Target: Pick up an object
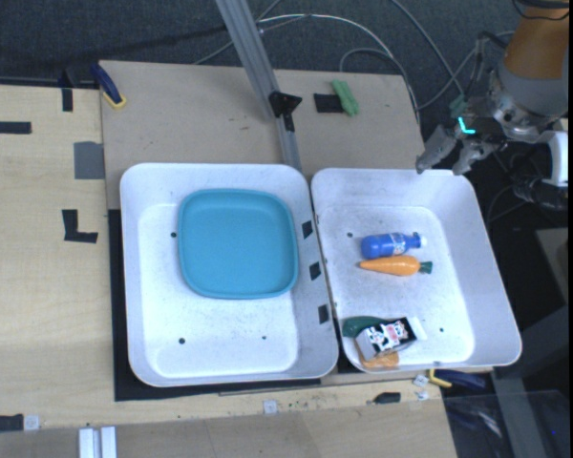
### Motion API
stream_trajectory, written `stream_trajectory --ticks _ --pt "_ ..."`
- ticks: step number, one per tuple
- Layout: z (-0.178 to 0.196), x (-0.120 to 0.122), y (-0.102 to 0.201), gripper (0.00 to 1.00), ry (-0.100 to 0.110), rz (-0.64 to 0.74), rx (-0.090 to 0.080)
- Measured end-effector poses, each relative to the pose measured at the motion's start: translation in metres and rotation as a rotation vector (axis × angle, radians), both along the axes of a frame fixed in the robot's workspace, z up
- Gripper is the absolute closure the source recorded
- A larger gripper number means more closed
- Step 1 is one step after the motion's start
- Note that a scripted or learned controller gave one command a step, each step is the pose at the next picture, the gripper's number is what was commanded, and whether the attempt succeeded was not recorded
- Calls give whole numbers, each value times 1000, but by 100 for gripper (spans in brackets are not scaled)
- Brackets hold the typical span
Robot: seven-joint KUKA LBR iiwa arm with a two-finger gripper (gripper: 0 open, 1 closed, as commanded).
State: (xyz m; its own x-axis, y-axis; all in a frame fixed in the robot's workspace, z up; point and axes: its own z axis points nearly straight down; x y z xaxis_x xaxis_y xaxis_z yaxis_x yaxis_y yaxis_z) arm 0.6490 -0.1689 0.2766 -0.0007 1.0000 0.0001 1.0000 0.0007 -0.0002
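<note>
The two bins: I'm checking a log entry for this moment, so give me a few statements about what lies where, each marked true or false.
1. The blue plate lies in the left bin. True.
2. The toy carrot lies in the left bin. False: it lies in the right bin, just below the blue bottle.
3. The gripper hangs over the back right corner of the right bin with nothing between its fingers. True.
4. The blue bottle stands upright. False: it lies on its side.
5. The black and white packet sits near the front edge of the right bin. True.
</note>
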Motion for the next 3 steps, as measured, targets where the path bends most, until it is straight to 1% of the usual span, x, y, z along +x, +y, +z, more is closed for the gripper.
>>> stream_trajectory --ticks 1,2,3 --pt "0 0 0 0 0 0 0" --pt "-46 -8 2 0 4 0 1" --pt "-106 -11 -5 0 5 -1 1"
